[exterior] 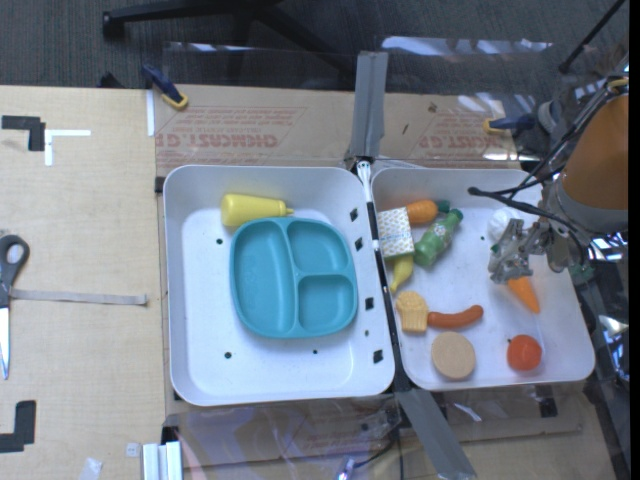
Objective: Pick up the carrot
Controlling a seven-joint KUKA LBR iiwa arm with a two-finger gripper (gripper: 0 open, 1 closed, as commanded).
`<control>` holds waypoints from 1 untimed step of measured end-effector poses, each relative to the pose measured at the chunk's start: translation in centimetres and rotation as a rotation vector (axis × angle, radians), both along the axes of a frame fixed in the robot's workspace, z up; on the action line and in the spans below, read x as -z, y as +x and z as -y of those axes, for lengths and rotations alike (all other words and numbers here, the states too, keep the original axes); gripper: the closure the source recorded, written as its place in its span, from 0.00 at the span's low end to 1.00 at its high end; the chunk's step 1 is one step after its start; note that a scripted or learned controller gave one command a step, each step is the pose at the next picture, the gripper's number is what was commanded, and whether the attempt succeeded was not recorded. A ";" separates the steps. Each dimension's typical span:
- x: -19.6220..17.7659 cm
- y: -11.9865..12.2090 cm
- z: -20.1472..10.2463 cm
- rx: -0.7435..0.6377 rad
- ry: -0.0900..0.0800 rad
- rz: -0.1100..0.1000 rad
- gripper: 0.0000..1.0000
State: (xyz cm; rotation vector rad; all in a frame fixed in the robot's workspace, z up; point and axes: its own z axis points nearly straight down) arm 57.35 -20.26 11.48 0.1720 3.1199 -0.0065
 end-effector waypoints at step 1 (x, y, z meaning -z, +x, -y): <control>2.2 -4.2 1.8 -0.418 0.000 -0.013 1.00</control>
